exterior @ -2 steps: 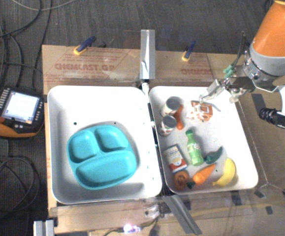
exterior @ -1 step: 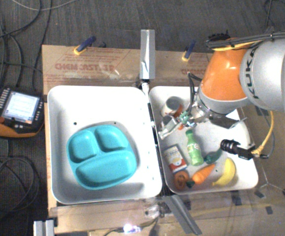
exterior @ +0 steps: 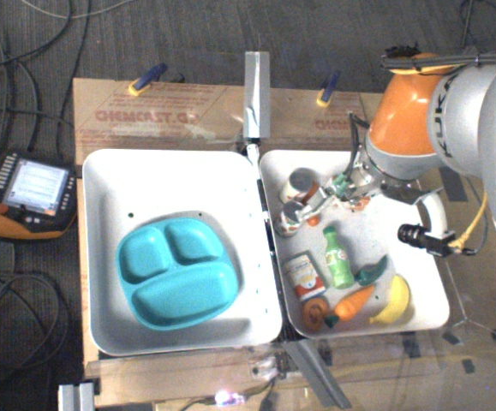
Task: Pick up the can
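Observation:
A silver-topped can (exterior: pixel 301 181) stands at the far left of the right bin (exterior: pixel 427 315). A red and white piece (exterior: pixel 313 199) leans beside it, above a shiny metal object (exterior: pixel 289 218). A second small can with a red and white label (exterior: pixel 303 275) lies nearer the front. My gripper (exterior: pixel 350 187) hangs below the orange wrist band, just right of the silver-topped can and above the bin floor. Nothing shows between its fingers.
A green bottle (exterior: pixel 338 259), a carrot (exterior: pixel 351 302), a banana (exterior: pixel 391 301), a dark green item (exterior: pixel 373 271) and a brown item (exterior: pixel 314 314) lie in the front half of the right bin. The left bin (exterior: pixel 102 195) holds a blue divided plate (exterior: pixel 177 271).

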Controlling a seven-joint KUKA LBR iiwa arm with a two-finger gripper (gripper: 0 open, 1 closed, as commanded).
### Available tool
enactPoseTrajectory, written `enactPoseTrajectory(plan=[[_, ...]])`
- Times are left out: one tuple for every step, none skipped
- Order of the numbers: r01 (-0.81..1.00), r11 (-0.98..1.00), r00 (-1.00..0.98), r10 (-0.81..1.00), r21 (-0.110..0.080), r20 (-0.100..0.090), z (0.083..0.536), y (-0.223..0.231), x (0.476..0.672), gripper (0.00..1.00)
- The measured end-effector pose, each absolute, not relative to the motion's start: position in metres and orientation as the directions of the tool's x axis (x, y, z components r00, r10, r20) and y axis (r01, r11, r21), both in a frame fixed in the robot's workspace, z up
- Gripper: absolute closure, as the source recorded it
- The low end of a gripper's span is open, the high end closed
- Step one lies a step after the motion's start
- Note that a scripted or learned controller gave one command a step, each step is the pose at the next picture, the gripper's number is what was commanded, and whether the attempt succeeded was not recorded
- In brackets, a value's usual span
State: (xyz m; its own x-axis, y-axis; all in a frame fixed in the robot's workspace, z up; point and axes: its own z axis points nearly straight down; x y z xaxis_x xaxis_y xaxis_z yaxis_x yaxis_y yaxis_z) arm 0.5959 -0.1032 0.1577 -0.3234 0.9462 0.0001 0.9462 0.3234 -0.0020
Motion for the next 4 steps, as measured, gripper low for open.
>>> enactPoseTrajectory(plan=[[0.965,0.261,-0.261,0.965,-0.002,-0.002,0.109,-0.105,0.629,0.0],[0.982,0.188,-0.188,0.982,0.006,-0.002,0.089,-0.145,0.671,0.0],[0.982,0.19,-0.189,0.982,0.006,-0.01,0.099,-0.146,0.672,1.0],[0.997,0.074,-0.074,0.997,-0.001,-0.003,0.203,-0.108,0.668,1.0]])
